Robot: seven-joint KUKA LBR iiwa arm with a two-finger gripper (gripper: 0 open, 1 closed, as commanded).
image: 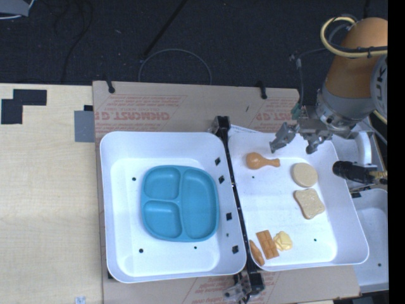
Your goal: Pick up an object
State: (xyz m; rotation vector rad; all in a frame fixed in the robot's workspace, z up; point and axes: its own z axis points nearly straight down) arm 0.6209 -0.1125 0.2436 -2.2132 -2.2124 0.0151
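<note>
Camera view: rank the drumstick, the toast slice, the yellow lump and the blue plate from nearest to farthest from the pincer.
Measured from the pincer:
1. Drumstick, just below-left of it.
2. Toast slice, mid right bin.
3. Yellow lump, right bin's near edge.
4. Blue plate, left bin.

Two bins (120,151) — one blue plate (180,203), six food pieces (308,202).

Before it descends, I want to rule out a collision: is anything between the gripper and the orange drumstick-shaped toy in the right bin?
Nothing visible. The gripper hovers open above the right white bin, beside the orange drumstick-shaped toy.
</note>
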